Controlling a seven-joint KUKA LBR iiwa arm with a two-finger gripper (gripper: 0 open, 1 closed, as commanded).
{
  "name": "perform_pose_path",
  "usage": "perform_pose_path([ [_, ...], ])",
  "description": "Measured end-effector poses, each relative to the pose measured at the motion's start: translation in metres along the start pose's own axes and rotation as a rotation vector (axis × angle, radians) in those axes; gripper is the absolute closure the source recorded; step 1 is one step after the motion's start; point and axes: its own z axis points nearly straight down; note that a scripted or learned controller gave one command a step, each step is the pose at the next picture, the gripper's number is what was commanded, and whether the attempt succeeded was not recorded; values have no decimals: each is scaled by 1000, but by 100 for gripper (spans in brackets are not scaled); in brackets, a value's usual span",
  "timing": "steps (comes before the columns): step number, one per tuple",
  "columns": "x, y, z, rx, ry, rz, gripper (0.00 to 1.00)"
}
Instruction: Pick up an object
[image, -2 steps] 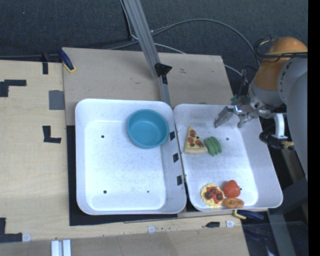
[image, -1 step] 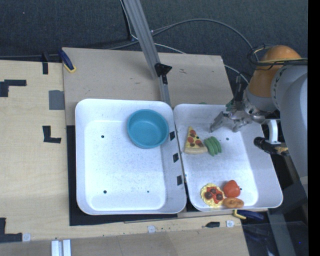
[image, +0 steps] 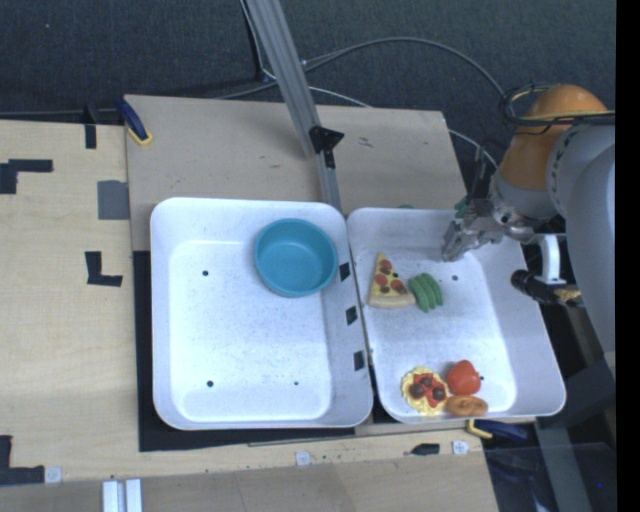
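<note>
My gripper (image: 455, 246) hangs over the far part of the right bin (image: 505, 300), coming in from the right edge. Nothing shows between its tips. Below and left of it lie a pizza slice (image: 388, 283) and a green vegetable (image: 427, 291), side by side on the bin floor. At the near end of the same bin sit a small round pizza (image: 425, 389), a red tomato (image: 463, 377) and an orange piece (image: 467, 405), packed close together. A blue bowl (image: 295, 257) stands upright in the far right corner of the left bin (image: 220, 340).
A slanted metal pole (image: 297, 95) rises from between the bins toward the top. Cables (image: 420, 50) loop across the back. A yellow-and-blue clamp (image: 137, 127) holds the board's far left corner, and another clamp (image: 495, 430) sits below the right bin.
</note>
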Motion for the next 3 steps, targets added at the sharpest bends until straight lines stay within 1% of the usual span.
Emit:
perform_pose_path([
  [1,6,-7,-55,-5,0,1,100],
  [2,9,-10,-117,-6,0,1,100],
  [3,7,-2,-162,-4,0,1,100],
])
